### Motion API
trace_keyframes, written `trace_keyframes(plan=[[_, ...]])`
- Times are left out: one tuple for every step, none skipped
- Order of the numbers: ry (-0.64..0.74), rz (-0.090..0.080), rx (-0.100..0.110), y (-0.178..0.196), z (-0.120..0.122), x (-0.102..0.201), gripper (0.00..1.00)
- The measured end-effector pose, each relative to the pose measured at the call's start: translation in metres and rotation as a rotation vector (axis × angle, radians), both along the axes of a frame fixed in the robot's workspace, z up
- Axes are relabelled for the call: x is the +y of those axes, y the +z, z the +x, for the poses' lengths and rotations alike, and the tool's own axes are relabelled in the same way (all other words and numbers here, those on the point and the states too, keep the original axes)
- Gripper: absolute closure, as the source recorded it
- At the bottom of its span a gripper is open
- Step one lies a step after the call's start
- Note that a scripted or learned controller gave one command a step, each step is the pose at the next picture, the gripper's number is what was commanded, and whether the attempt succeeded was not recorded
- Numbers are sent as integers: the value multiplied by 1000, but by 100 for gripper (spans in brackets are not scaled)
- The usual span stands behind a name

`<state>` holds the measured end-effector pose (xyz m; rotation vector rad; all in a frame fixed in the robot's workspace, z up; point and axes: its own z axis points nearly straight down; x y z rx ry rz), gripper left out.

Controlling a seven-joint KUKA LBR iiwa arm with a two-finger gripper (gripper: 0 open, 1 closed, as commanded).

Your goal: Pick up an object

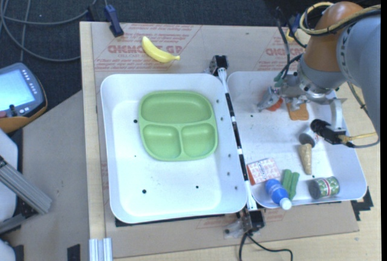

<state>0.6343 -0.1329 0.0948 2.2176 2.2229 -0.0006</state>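
Gripper (pixel 270 101) low in right bin (pixel 357 163), fingers' state unreadable — orange block (pixel 297 112) just beside; cone (pixel 306 158), can (pixel 325 186), bottle (pixel 277 193) nearer the front; green tray (pixel 178 124) in left bin (pixel 121 151).

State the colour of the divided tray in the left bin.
Light green: the divided tray, seen in the camera view.

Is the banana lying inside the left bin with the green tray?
No. The banana lies on the cardboard above the left bin, outside its rim, while the green tray sits inside.
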Motion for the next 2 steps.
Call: trace_keyframes(plan=[[-1, 1, -1, -10, 32, 15, 0], [1, -1, -4, 1, 32, 15, 100]])
